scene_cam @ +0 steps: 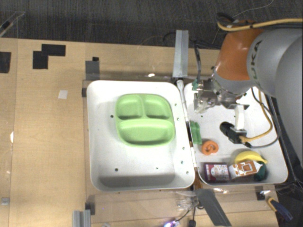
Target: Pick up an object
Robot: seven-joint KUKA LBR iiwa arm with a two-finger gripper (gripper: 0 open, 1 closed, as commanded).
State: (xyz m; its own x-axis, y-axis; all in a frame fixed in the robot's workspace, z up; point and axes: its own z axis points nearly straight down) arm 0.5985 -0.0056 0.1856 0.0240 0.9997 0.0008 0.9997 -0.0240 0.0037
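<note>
Gripper (202, 100), openness unclear, over right bin (215, 122) far-left corner; green bar (195, 134), orange ring (209, 147), banana (250, 156) nearby.

A pale green three-compartment plate (144, 118) lies flat in the middle of the left bin (102, 141); in the right bin (215, 122) a small green stick (195, 134) lies along the left wall, an orange ring-like piece (209, 147) just beside it. Along that bin's near wall lie a dark maroon packet (217, 171), a brown carton (245, 169) touching it, and a yellow banana (251, 156) against the carton.
</note>
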